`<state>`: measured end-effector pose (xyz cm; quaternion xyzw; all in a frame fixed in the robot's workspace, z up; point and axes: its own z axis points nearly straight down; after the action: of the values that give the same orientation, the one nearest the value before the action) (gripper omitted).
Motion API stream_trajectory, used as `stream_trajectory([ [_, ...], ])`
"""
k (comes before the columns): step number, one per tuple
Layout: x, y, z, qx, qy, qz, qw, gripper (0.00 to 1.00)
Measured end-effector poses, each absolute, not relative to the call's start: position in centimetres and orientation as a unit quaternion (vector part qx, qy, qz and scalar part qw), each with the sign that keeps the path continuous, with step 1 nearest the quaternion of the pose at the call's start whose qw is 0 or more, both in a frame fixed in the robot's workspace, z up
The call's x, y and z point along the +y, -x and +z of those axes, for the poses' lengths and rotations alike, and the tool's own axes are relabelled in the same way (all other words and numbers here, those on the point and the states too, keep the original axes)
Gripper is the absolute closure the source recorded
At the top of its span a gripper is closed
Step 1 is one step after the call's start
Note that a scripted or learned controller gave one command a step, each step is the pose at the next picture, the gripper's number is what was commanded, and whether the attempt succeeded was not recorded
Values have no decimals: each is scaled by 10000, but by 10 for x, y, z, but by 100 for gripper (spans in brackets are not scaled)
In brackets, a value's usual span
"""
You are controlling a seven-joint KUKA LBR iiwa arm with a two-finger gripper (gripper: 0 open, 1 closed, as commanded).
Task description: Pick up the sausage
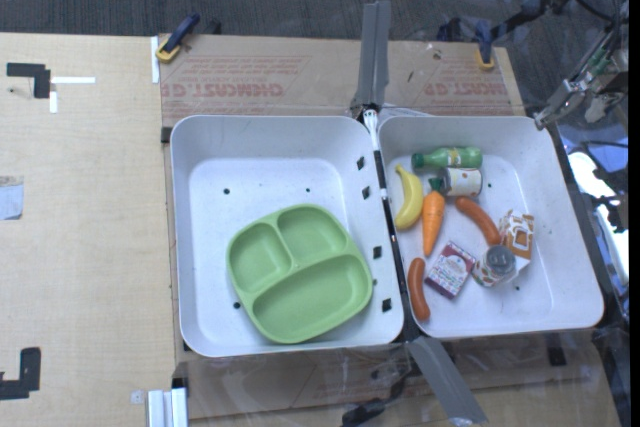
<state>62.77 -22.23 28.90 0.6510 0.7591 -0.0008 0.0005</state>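
A red-orange sausage (417, 288) lies lengthwise against the left wall of the right bin (560, 315), near its front corner. A second sausage-like orange-red piece (478, 219) lies on a slant in the middle of that bin. It sits between a carrot (431, 223) and an orange-and-white carton (517, 233). Nothing touches or covers either piece from above.
The right bin also holds a banana (407, 198), a green bottle (447, 157), a small white jar (463, 180), a pink box (450, 271) and a grey-capped container (498, 262). A green divided plate (300, 273) lies in the left bin (200, 215). Cables and hardware (590, 80) hang at the upper right.
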Motion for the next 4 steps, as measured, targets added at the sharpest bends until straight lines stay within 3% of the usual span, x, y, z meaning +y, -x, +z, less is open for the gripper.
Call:
stream_trajectory([
  [2,-196,-592,94,7437,-6685,8,24,0],
  [3,-135,-560,92,7136,-7006,-6,-6,0],
  [4,-111,-519,92,7184,-6956,-6,-6,0],
])
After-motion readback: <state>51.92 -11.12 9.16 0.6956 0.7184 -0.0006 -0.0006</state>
